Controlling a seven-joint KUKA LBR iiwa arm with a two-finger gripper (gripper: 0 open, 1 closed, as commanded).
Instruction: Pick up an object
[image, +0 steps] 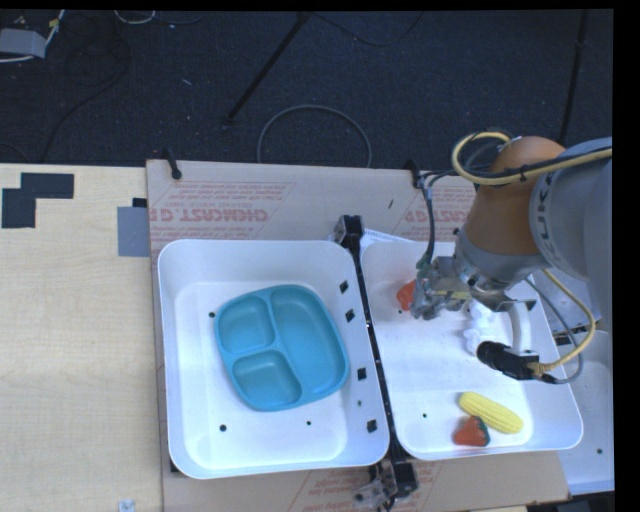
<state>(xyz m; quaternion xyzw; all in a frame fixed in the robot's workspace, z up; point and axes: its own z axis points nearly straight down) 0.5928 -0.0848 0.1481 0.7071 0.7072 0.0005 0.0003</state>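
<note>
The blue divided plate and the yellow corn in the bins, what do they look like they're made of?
The blue divided plate looks like moulded plastic: one even colour, smooth rounded compartment ridges, a soft sheen. The yellow corn is probably a plastic or rubber toy, judging by its uniform bright yellow and slightly glossy surface; its texture is too small to tell.

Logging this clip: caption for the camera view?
Gripper low in right white bin beside small orange-red object; blue divided plate left.

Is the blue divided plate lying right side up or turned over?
Right side up: the blue divided plate shows its three hollow compartments facing upward, flat in the left bin.
</note>
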